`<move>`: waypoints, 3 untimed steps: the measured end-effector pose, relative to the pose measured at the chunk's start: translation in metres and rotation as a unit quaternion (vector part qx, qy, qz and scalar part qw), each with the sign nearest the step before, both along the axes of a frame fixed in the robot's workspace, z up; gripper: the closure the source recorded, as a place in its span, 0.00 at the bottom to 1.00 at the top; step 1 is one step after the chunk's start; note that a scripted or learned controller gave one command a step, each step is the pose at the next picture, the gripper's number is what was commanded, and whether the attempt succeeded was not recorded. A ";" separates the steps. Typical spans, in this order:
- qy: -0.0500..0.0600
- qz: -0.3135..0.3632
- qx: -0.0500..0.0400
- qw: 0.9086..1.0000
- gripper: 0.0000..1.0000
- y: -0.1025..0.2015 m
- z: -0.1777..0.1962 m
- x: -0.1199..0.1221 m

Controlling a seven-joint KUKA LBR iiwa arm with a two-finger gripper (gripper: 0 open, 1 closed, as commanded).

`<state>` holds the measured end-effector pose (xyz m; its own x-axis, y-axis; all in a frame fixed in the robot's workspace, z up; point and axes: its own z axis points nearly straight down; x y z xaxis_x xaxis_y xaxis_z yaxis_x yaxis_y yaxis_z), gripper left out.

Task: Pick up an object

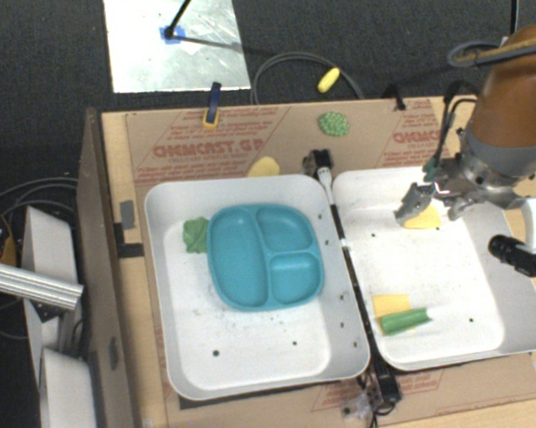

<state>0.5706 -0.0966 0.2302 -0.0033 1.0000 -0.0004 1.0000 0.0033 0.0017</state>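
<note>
Tool [424, 202] of mine hangs over the far part of the right shallow white bin [464, 326], right above a flat yellow piece [425, 221]; whether its fingers are apart or together I cannot tell. Nearer in that bin, a yellow block [391, 303] touches a green pod-shaped piece [404, 320]. The left white bin [191, 350] holds a blue divided plastic tray [263, 256].

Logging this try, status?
End effector low in right bin, at yellow piece; grasp unconfirmed. Yellow block and green piece lie apart, near front. Nothing blocking.
</note>
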 end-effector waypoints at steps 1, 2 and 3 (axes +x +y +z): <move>-0.005 -0.002 -0.002 1.000 0.00 -0.042 0.065 0.032; 0.001 -0.002 0.000 1.000 0.00 -0.070 -0.013 0.059; 0.003 0.001 0.001 1.000 0.00 -0.072 -0.153 0.079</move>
